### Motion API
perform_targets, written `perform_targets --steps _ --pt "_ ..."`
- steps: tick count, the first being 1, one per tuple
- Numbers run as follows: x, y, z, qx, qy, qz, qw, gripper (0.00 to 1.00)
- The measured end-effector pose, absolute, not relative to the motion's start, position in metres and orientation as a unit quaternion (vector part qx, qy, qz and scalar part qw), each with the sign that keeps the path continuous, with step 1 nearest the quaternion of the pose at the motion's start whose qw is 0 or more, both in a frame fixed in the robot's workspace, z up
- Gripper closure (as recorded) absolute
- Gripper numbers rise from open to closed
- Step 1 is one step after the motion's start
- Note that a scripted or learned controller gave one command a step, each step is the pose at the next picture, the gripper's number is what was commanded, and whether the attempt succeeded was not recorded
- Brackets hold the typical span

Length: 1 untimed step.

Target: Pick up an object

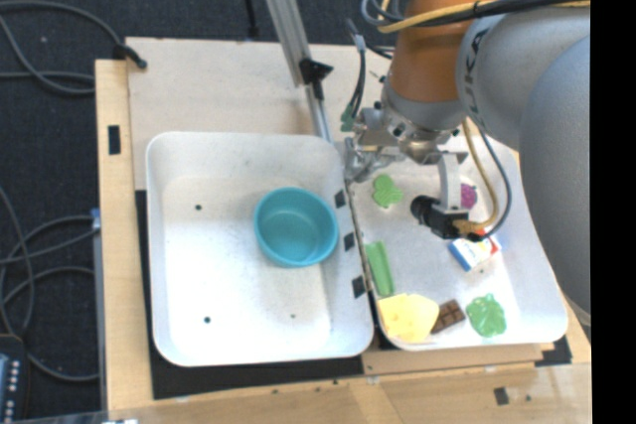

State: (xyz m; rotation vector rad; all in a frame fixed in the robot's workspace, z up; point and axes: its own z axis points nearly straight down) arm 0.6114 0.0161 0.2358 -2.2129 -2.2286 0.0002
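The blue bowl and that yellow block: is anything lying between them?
In the camera view, the raised rims where the two bins meet run between the blue bowl and the yellow block. A green stick lies just past them, above the block.

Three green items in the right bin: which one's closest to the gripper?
The small light-green piece at the bin's far end, just below the gripper. The long green stick lies midway along the divider, and the green leafy toy sits in the near corner.
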Motion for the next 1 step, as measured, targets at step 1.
perform_targets --steps 1 --pt "0.6204 0.0637 0.2387 -0.704 -0.710 -0.0010 0.000 1.00"
